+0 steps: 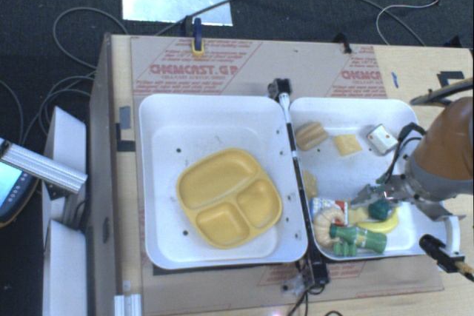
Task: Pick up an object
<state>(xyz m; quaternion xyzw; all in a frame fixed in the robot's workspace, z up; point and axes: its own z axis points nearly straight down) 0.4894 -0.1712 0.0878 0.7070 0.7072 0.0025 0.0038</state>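
Over the right bin (pixel 348 109), our jaws (pixel 376 197) hover beside the green toy (pixel 380 209); we cannot tell their state. Next, we judge, comes descending and gripping.

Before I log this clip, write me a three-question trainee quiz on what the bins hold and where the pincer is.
1. True or false: the yellow divided tray lies in the left bin.
2. Which bin is the pincer over? A) left bin B) right bin C) neither, it is over the bench
3. Fill in: the green bottle lies near the right bin's ____ edge in the camera view.

Key
1. True. The tray is alone in the left bin.
2. B. The pincer sits low over the cluttered bottom part of the right bin, close to the yellow banana.
3. Bottom. The bottle lies on its side just below the banana.
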